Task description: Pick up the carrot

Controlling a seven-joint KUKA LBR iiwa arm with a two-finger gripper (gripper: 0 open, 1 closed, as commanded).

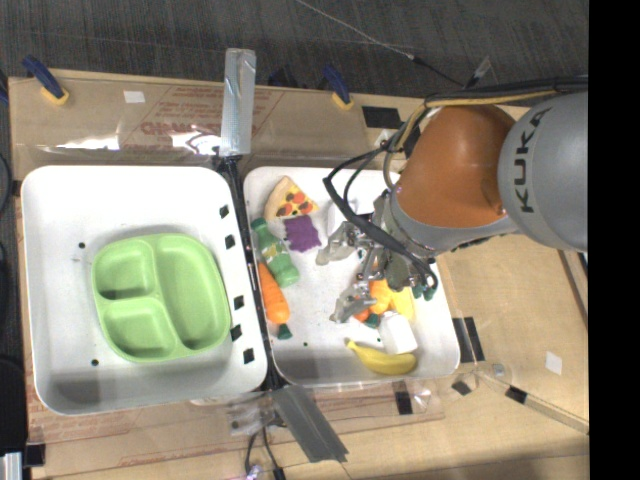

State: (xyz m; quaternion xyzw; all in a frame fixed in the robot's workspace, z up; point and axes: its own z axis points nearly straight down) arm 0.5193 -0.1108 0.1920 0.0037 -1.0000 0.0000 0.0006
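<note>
Plainly, the carrot [274, 296] is orange (stubby, tapered); lies flat.

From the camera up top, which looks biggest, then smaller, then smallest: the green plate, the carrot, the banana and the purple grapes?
1. Green divided plastic plate, by far the largest.
2. Orange carrot and yellow banana: these look alike in size, so no ranking between them.
3. Purple toy grape bunch, smallest.

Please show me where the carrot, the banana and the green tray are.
carrot [274, 297]: camera view, middle of its orange body.
banana [381, 360]: camera view, middle of its yellow curve.
green tray [160, 340]: camera view, bare floor of its lower compartment.
</note>
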